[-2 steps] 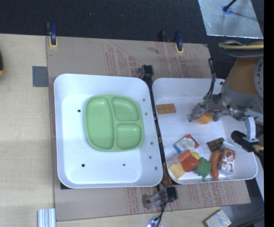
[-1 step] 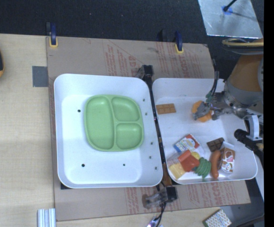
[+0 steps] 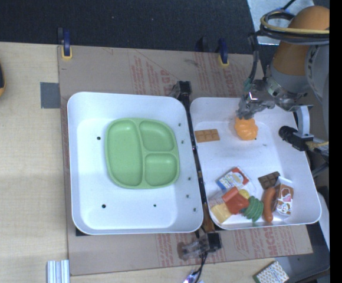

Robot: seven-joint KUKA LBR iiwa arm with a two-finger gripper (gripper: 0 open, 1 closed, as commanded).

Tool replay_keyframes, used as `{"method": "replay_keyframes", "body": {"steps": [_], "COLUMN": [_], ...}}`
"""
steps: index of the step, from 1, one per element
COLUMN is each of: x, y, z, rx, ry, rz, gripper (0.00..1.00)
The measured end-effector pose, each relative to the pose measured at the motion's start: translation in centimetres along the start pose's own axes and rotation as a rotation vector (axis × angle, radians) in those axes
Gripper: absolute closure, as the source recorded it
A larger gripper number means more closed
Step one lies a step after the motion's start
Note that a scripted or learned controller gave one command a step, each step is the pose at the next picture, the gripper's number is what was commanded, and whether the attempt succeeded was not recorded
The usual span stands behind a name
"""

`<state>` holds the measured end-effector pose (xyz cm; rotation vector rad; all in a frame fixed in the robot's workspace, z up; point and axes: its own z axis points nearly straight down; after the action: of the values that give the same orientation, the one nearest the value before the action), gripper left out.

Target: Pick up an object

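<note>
A green divided plastic plate [image 3: 141, 152] is set in the left white bin [image 3: 82, 211]. In the right white bin [image 3: 303, 175], an orange round lump [image 3: 246, 128] is placed behind a heap of small toys [image 3: 250, 198].

green divided plate [image 3: 141, 152], 2 blue clamps [image 3: 65, 42]

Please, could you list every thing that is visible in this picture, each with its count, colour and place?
white bins: two, white, side by side on the bench
divided plate: one, green, middle of the left bin
orange toy: one, orange, far part of the right bin, just under the gripper
cracker: one, brown, far left of the right bin
small toy foods: a pile, mixed colours, near part of the right bin
clamps: two, blue, far edge of the bench
gripper: one, grey, above the orange toy
</note>
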<state>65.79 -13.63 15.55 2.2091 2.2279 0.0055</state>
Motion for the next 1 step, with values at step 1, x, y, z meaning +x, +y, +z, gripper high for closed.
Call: {"method": "replay_keyframes", "body": {"steps": [1], "x": [-0.24], "y": [-0.36], "z": [0.27], "rx": [0.008], "ry": [0.0], "rz": [0.004], "gripper": [0.0]}}
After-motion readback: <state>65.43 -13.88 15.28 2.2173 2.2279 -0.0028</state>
